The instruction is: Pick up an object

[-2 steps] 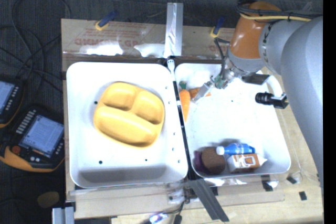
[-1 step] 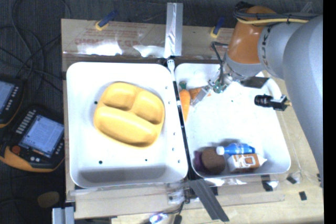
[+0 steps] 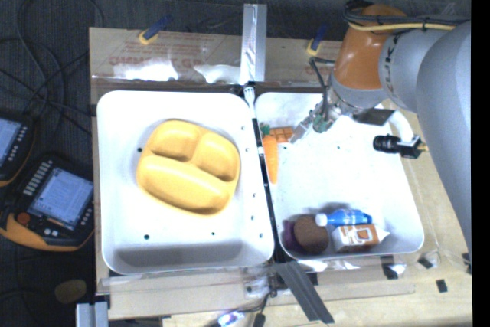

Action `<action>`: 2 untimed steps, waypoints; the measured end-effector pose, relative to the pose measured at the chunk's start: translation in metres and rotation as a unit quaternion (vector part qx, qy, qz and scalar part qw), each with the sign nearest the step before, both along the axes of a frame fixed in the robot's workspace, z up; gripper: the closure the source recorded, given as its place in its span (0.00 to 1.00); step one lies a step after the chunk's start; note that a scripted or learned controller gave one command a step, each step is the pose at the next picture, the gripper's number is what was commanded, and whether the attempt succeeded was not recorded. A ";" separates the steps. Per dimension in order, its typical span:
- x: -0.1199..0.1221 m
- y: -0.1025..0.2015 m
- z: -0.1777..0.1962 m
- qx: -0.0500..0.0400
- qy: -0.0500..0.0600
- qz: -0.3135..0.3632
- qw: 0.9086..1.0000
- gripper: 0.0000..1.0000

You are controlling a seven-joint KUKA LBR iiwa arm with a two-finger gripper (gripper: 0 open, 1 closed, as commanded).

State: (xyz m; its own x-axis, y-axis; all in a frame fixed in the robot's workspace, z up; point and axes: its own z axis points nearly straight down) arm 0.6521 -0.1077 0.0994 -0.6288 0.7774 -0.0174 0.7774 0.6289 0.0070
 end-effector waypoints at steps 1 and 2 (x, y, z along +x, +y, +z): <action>0.000 0.000 0.000 0.000 0.000 0.000 1.000 0.00; -0.070 -0.007 -0.009 0.003 0.001 -0.052 0.999 0.00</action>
